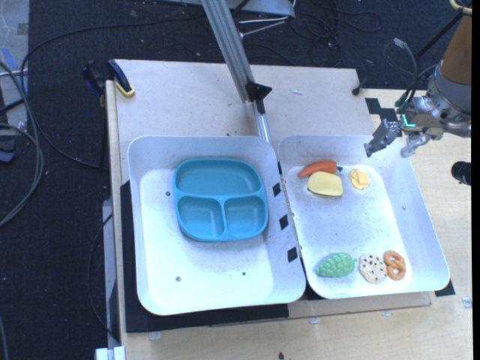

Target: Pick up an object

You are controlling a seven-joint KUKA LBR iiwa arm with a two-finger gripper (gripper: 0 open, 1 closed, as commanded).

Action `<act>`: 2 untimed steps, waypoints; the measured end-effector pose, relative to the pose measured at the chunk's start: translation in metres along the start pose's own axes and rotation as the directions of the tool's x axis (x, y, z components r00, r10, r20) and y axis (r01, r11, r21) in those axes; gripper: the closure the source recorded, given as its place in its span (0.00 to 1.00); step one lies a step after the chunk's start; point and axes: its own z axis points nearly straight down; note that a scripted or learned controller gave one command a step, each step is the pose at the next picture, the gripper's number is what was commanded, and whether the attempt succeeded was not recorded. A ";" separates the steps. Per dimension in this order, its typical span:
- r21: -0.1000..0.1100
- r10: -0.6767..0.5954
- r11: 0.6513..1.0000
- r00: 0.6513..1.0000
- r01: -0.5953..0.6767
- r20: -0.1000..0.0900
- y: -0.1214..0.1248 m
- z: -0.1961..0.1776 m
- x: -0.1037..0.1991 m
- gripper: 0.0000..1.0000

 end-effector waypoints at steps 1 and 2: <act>-0.002 0.000 1.000 1.000 0.000 0.000 0.001 -0.001 0.000 0.00; 0.001 0.001 1.000 1.000 -0.001 0.000 -0.005 0.059 0.006 0.00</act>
